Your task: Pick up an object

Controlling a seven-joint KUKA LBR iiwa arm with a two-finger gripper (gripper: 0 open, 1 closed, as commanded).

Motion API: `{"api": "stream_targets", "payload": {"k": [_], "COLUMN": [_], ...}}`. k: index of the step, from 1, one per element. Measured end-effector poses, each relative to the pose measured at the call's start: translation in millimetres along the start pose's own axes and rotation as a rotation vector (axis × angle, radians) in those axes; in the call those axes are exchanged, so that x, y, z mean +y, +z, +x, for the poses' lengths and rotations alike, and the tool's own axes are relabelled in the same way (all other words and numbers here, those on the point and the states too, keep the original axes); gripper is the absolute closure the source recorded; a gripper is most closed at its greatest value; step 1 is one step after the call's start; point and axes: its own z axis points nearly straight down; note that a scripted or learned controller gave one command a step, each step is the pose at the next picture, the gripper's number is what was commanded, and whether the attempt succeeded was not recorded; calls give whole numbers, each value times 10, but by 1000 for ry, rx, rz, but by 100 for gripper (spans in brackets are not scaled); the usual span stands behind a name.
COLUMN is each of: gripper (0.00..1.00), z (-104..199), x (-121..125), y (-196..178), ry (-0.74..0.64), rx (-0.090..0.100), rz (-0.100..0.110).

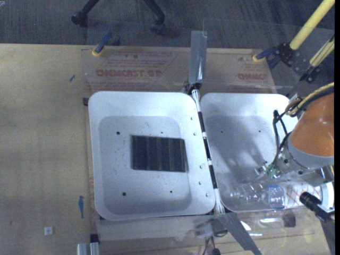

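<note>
Low in the right bin (pixel 234 116), near its front wall, a clear plastic bottle (pixel 260 194) lies on its side, blue-tinted towards one end. My gripper (pixel 272 170) hangs just above and beside it, at the bin's right side; wrist and cables crowd the view, so I cannot tell how my jaws stand. My arm (pixel 317 129), orange-banded, enters from the right. Left bin (pixel 106 110): a dark ribbed panel (pixel 159 153) lies flat at centre. Both bins sit touching, side by side, on the wooden bench (pixel 37 142).
</note>
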Motion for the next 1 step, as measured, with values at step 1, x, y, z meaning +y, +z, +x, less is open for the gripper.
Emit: {"api": "stream_targets", "payload": {"k": [1], "gripper": [0], "z": [-402], "x": [202], "y": [70], "ry": [182], "rx": [-2], "rz": [-5]}}
